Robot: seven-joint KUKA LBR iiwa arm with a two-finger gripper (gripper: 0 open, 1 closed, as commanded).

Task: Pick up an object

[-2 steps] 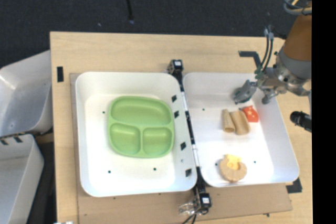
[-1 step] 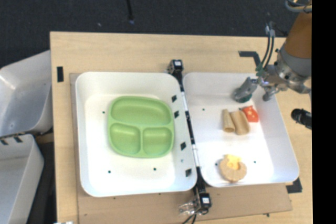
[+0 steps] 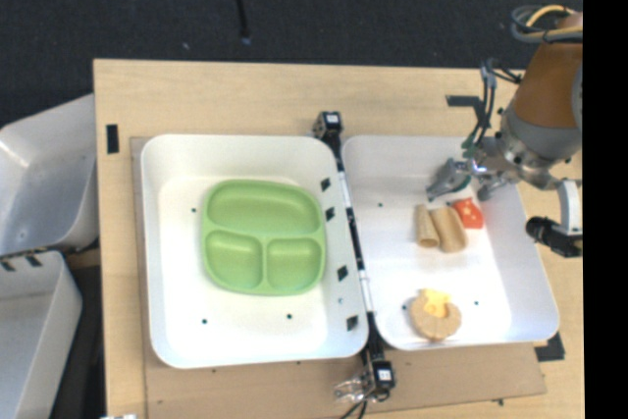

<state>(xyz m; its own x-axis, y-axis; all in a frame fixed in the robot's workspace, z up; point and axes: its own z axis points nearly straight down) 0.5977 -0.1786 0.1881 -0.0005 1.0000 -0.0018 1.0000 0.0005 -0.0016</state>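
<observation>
Two white bins sit side by side on the tabletop. Left bin: one green divided tray, lying flat near the middle. Right bin: three items. First, a tan roll-like piece, upright in the picture, near the bin's middle. Second, a small red block, touching or just beside the roll's right side. Third, a round tan item with a yellow top, well apart from the other two, near the front wall. Gripper: low over the right bin, just above and behind the roll and red block; fingers appear spread, nothing seen between them, so nothing held. Arm enters from the right, cables trailing beside it. Risks, as judged from this layout: roll and red block lie so close that a descent between them may push one aside or pinch both, giving a poor hold; a finger landing on top of the roll may press it down instead of straddling it; the roll's rounded side may slip from the fingers on lifting; the red block is small and low, so the fingers may close above it and come up bare. The round item near the front wall stands clear of neighbours and looks the safer target.
</observation>
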